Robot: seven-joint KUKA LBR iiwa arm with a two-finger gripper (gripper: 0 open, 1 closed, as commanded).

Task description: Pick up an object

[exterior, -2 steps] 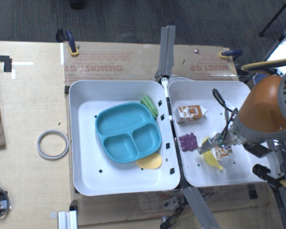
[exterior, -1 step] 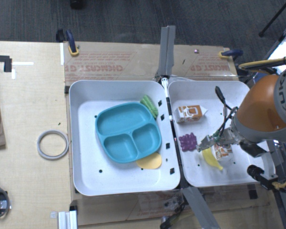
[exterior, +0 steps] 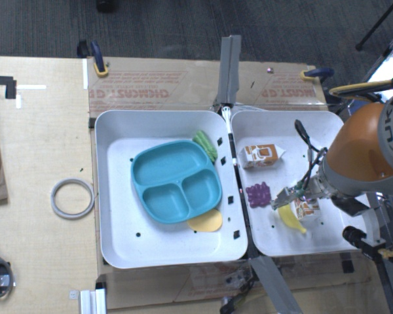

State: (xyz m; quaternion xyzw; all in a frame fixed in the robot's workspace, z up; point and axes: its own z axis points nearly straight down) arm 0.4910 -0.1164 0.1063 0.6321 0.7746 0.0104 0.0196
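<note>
From my station I see the right bin (exterior: 327, 246) with my gripper (exterior: 292, 197) low over its near half, hanging just above a banana (exterior: 291, 218) and a small red-and-white carton (exterior: 306, 208) that lie touching each other near the bin's near edge. I cannot tell how the gripper is set, and nothing I can make out is lifted off the bin floor, so I judge the pick not yet made: the close and the lift are left. Just beside these, toward the divider, sits a bunch of purple grapes (exterior: 258, 193), and farther back a milk carton (exterior: 261, 155) lies on its side. In the left bin (exterior: 111, 195) a blue divided plate (exterior: 175, 180) sits in the middle, with a yellow piece (exterior: 207, 222) at its near edge and something green (exterior: 205, 145) at its far edge.
</note>
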